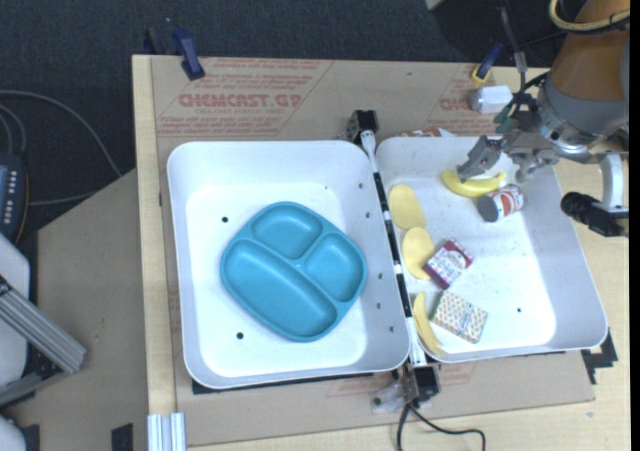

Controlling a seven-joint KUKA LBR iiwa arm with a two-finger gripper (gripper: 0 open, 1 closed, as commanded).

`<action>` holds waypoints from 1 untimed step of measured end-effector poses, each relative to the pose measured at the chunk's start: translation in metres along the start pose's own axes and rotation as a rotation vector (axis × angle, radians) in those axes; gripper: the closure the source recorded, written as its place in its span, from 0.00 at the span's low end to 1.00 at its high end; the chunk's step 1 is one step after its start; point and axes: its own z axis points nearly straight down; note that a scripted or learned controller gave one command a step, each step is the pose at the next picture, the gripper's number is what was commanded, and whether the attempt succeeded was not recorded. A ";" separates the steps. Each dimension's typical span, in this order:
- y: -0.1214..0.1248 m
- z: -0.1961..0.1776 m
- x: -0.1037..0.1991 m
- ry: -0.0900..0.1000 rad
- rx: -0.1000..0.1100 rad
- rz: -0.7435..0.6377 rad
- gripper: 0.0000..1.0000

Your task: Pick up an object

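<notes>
My gripper hangs over the far part of the right bin, its fingers open. Directly below and in front of it lies a small yellow banana, and a red and white can lies on its side next to that. I see nothing between the fingers. Nearer in the same bin are a dark red packet and a small patterned box. Yellow flat pieces lie along the bin's left wall.
The left bin holds a blue divided plate. A black hinge bar runs between the two bins. A white block and a blue clamp sit on the bench behind the bins.
</notes>
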 end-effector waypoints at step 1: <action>0.042 0.119 -0.052 -0.001 -0.001 0.001 0.00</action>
